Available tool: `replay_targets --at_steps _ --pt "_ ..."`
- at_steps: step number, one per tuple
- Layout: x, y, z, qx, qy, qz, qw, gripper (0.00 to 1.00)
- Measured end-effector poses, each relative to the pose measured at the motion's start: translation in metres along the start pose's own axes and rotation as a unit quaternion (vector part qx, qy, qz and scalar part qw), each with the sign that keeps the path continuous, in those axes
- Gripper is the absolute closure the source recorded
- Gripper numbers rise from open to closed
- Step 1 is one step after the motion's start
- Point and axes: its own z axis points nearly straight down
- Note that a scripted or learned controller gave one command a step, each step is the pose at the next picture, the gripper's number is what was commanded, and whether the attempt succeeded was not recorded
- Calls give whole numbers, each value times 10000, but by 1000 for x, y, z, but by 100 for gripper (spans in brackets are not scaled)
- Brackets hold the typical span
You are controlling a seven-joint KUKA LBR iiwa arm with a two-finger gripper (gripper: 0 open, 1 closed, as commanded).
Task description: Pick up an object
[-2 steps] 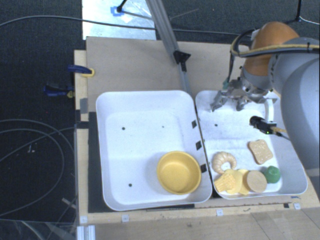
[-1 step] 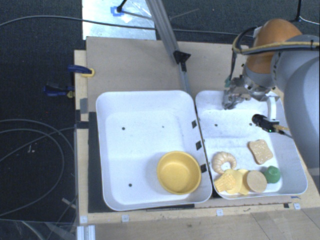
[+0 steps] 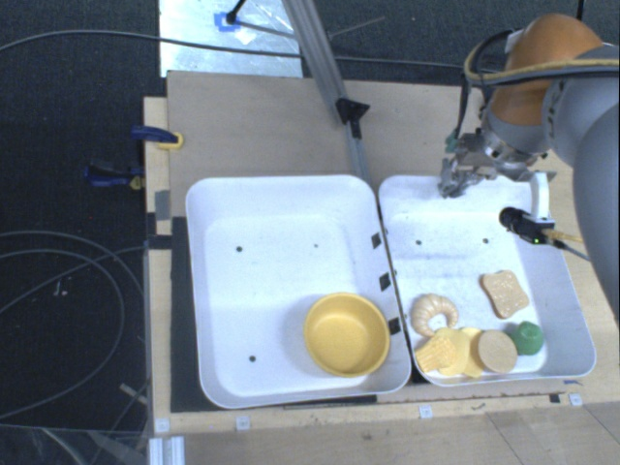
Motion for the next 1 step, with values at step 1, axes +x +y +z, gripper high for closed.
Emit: replay_targets --at_steps 1 --pt "-8 5 -49 -5 -2 -1 10000 100"
